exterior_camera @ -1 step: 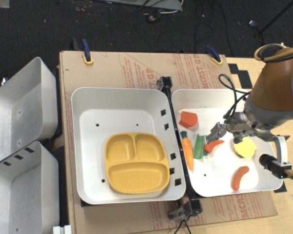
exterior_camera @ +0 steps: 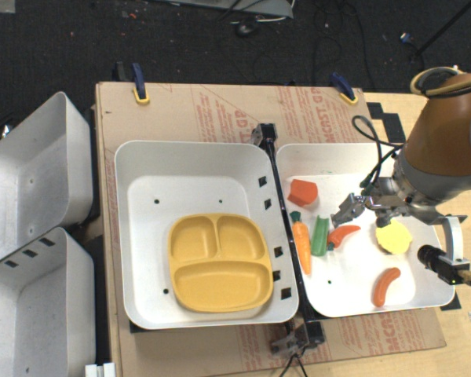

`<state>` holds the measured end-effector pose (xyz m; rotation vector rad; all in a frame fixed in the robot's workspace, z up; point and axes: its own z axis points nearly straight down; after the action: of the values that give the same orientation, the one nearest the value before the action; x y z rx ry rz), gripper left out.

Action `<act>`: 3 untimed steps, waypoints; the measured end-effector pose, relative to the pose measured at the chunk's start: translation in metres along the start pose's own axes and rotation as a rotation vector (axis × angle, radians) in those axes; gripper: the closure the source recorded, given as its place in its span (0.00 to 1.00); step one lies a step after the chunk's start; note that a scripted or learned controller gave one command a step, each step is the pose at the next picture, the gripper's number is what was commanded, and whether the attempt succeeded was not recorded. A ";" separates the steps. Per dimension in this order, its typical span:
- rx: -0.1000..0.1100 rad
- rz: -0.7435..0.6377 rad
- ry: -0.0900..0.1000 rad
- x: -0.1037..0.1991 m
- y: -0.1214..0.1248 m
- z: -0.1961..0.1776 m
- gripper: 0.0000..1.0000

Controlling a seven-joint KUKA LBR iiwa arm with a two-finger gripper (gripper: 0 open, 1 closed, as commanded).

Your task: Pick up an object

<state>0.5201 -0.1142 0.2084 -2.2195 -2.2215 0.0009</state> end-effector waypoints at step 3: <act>-0.004 0.004 -0.003 0.000 0.000 0.114 0.00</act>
<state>0.5197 -0.1146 0.0942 -2.2277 -2.2205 0.0000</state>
